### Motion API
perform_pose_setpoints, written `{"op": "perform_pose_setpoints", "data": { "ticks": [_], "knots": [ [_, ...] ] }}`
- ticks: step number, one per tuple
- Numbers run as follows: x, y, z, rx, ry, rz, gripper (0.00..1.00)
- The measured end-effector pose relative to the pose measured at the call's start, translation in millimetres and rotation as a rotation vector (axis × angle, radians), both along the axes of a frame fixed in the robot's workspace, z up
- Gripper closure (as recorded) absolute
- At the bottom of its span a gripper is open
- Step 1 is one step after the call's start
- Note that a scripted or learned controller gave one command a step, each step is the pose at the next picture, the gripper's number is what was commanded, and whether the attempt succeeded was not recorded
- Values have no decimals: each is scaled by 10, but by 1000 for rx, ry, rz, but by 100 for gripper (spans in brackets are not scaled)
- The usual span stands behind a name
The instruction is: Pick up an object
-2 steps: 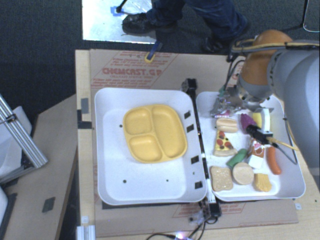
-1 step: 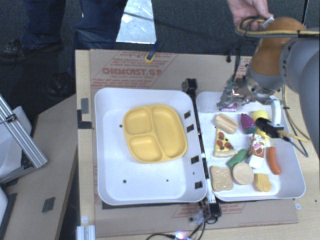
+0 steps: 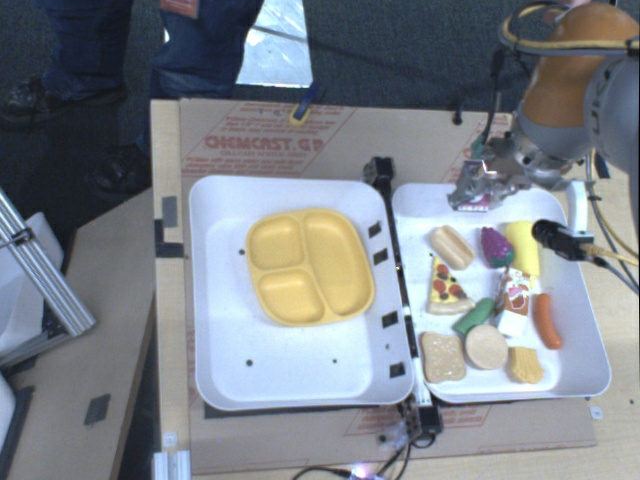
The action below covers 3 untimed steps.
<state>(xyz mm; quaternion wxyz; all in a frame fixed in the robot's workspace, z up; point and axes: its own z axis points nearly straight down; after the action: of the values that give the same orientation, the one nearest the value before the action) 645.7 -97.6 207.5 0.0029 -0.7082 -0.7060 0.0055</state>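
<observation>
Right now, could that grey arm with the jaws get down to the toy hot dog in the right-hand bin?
Probably yes. The gripper hangs over the right white bin's far edge, and the toy hot dog lies close by, uncovered, with a gap from the pizza slice.

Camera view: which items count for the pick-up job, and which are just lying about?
For the job:
gripper
hot dog
pizza slice
grapes
banana
bread slice
sausage
right bin

Lying about:
yellow divided plate
left bin
cardboard sheet
</observation>
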Motion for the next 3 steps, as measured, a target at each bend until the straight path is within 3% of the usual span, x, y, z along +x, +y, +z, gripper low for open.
{"op": "perform_pose_setpoints", "data": {
  "ticks": [1, 3],
  "knots": [
    [-120, -16, 22, 4, 22, -2, 100],
    [-433, 831, 122, 5, -10, 11, 100]
  ]
}}
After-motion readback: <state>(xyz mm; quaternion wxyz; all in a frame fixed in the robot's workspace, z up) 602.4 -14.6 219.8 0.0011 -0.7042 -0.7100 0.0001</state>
